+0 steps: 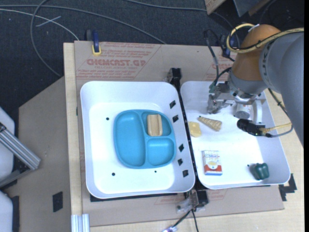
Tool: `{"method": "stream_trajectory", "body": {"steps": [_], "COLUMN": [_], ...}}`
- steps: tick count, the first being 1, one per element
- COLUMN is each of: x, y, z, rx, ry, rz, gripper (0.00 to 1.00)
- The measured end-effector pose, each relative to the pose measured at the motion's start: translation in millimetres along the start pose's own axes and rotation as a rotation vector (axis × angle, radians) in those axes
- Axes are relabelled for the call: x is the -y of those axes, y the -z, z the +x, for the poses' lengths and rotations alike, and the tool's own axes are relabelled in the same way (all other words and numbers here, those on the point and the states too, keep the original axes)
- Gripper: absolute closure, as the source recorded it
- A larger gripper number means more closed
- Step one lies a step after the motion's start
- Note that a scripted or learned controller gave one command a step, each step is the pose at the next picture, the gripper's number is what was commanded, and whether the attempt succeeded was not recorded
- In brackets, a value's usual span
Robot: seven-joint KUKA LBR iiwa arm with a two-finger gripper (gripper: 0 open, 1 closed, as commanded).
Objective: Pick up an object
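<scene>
Arm: the grey arm reaches in from the right, its orange band above the wrist, and hangs over the far part of the right bin.
Gripper: the gripper sits low near the far-left corner of that bin; from where I stand I cannot tell how its jaws are set, and I see nothing caught in them.
Nearest candidate: a tan cone-shaped piece lies on its side just near of the gripper, tip pointing left, apart from the tool.
Beside it: a small pale yellow piece rests close to the cone's tip, near the divider between the bins.
Other right-bin items: a small white and red carton lies flat toward the near edge; a dark green piece sits in the near-right corner.
Left bin: a blue divided plate holds a tan block in its far-right compartment.
Risk, slip: I'd guess the cone's taper could squirt it sideways out of a closing grip.
Risk, crowding: the yellow piece is near enough to be nudged or taken along.
Risk, wall: so close to the bin's corner, a descent slightly off could meet the rim or divider.
Risk, cabling: a black cable trails over the bin floor beside the wrist and could drag items.
</scene>
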State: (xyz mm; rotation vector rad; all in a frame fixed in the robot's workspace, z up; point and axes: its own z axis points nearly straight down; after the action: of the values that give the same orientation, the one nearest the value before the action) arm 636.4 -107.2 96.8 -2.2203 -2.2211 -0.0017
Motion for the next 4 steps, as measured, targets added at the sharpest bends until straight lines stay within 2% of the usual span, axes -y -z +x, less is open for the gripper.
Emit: {"method": "stream_trajectory", "body": {"steps": [2, 3, 4], "x": [-0.5, -6.5, 14.7], "y": [94.5, 159.6, 164.2], "z": [-13.0, -12.3, 40.4], "rx": [0.003, 0.003, -0.001], "ry": [-0.001, 0.001, 0.005], "rz": [-0.006, -0.010, 0.002], "gripper": [1.00, 1.00, 1.00]}}
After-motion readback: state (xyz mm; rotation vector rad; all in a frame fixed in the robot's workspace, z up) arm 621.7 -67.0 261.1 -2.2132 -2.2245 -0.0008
